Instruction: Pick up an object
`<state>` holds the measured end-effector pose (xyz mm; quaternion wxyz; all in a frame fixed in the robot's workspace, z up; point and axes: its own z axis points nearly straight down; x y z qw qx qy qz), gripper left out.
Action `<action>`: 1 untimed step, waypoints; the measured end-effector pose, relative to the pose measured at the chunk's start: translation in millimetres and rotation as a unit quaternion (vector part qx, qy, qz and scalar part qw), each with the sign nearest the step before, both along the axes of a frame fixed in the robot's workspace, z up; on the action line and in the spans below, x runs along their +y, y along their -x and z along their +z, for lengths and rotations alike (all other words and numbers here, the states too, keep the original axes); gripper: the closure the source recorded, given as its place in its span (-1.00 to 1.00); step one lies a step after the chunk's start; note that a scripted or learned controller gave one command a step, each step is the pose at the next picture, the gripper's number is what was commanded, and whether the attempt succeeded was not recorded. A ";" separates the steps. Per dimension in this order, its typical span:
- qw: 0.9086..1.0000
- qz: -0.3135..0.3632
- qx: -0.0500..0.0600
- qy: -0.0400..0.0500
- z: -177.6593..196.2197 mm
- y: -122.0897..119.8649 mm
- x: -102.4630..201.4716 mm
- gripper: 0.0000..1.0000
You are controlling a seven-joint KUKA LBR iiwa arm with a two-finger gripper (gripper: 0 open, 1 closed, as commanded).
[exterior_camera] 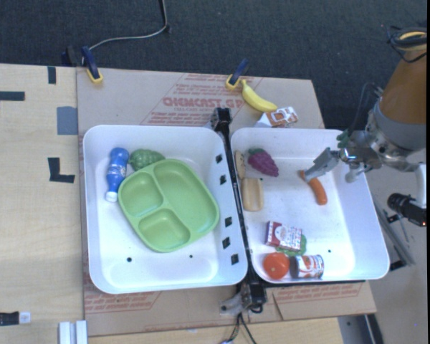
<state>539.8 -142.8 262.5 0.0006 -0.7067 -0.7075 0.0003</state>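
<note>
So there are two shallow glossy white plastic bins side by side on a flat cardboard sheet covering the bench (29, 213). The left bin (100, 264) has a smooth lime-green divided plastic tray (168, 203) with three compartments, sitting at an angle. Just off its upper-left corner there's a little blue and white bottle (116, 171) and a bumpy dark-green leafy lump (145, 158), both right against the tray.

The right bin (358, 242) holds the small stuff: a knobbly purple grape-like toy (262, 162), a tan rounded bread-ish stick (252, 193) just below it, a short orange carrot-shaped piece (317, 190), a crinkly red and green packet (284, 236), a round red tomato (276, 265) and a red-labelled can (307, 266) lying on its side, touching the tomato.

The grey metal end effector (328, 163) sits over the right bin's upper right part, one finger (319, 167) slanting down toward the carrot piece, tip just above it. Honestly can't tell how far apart the fingers are, and nothing shows between them.

A yellow plastic banana (256, 98) lies on the cardboard above the bins.
</note>
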 end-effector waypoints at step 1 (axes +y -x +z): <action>1.000 0.000 0.001 0.000 -74.6 -55.7 31.4 -1.00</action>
